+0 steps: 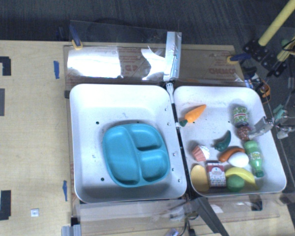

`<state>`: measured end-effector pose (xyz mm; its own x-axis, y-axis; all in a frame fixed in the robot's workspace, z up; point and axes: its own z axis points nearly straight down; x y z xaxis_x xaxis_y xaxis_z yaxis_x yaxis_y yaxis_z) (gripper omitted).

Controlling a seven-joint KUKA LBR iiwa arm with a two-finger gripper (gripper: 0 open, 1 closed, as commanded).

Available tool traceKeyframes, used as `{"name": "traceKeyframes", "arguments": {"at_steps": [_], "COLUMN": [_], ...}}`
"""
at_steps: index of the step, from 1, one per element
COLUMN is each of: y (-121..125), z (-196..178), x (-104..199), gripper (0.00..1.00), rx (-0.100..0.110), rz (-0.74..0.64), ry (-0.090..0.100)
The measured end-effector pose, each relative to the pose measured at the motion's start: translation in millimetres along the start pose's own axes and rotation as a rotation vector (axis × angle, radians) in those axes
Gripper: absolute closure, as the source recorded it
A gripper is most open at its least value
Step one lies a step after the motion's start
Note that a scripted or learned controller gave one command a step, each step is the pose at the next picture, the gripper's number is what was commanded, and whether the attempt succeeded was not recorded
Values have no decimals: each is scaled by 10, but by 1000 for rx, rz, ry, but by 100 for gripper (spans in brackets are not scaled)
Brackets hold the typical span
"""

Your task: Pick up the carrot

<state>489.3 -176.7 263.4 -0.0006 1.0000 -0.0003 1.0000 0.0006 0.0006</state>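
In the camera view two white bins sit side by side on the pale wooden tabletop (24,146). The left bin (83,107) holds a blue divided plate (136,154). The right bin (214,93) holds the carrot (195,112) and a crowd of toy foods. The carrot lies alone in that bin's upper left corner, near the wall shared with the left bin, with bare white floor on every side and nothing standing over it. Well apart from it, toward the near edge, are a dark teal piece (222,140), a pink slice (200,152), a yellow piece (199,177), a small red box (216,173), a white egg (238,160), a banana (242,174), a green round fruit (235,182) and a green bottle (254,157). A labelled can (240,114) stands by the right side. At the right rim there is what may be the gripper (265,125), a blurred grey metal shape; whether it is open or closed cannot be told. A yellow pole (281,14) is cut off at the top right corner. Behind the left bin a shiny sheet (113,63) glares. The carrot is orange and tapered, tilted with its tip to the upper right and its green top to the lower left.
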Motion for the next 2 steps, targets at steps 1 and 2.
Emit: {"name": "traceKeyframes", "arguments": {"at_steps": [1,2], "y": [632,1200], "z": [267,783], "x": [494,1040], "gripper": [0,0], "rx": [-2,-1], "rz": [-244,-446], "ry": [-1,0]}}
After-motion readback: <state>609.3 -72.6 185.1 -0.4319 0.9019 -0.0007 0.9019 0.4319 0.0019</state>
